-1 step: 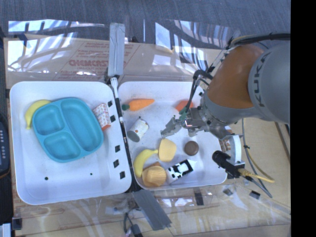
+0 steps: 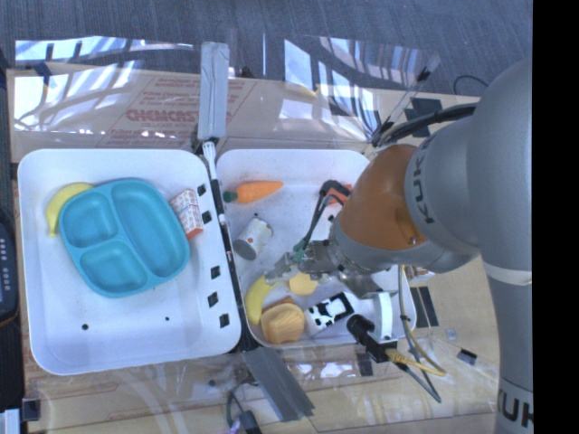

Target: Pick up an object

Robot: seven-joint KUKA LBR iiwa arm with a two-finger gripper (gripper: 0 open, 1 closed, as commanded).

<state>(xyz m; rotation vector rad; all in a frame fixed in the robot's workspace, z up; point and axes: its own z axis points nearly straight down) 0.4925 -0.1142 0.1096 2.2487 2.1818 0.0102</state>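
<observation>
L bin (image 2: 36,333): divided plate (image 2: 122,236) in middle, banana (image 2: 63,202) under its L edge, small can (image 2: 187,212) touching its R side by the divider wall. R bin (image 2: 271,165): carrot (image 2: 256,191) at back, cup (image 2: 252,236) in front of it, 2nd banana (image 2: 257,297) w/ bread roll (image 2: 282,323) at front, cow toy (image 2: 327,311) just R of roll. Arm (image 2: 434,206) overhangs R half of R bin.

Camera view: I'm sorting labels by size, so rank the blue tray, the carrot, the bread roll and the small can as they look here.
1. Blue tray, by far the largest.
2. Carrot.
3. Bread roll.
4. Small can.
The carrot is longer and the roll bulkier, so their order is unsure.
</observation>
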